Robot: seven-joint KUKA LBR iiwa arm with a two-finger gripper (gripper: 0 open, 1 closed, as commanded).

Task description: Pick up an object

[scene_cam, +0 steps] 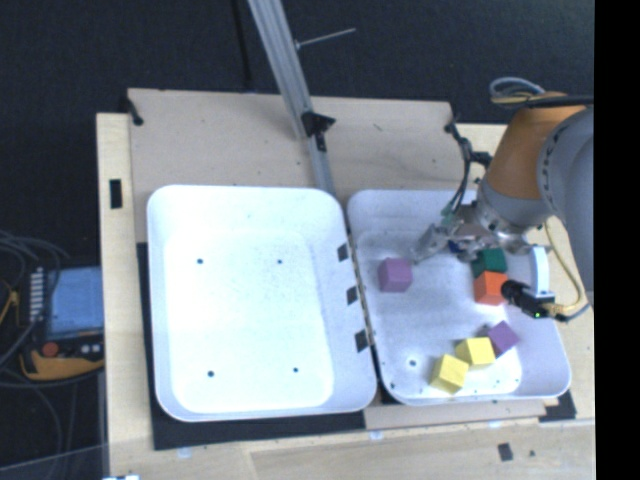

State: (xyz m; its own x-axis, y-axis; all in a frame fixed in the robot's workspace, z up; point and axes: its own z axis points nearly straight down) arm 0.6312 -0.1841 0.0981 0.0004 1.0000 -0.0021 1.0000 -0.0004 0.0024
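The left bin (pixel 250 298), smooth white plastic with rounded corners, sits toward the bench's left edge. In the right bin (pixel 420 368) a matte purple cube (pixel 395 274) lies near its left wall, two yellow cubes (pixel 462 362) near the front edge. The gripper (pixel 470 236) hovers beside green and orange blocks (pixel 490 275); how it stands I cannot tell. Likely still approaching; next it must descend squarely over one block.
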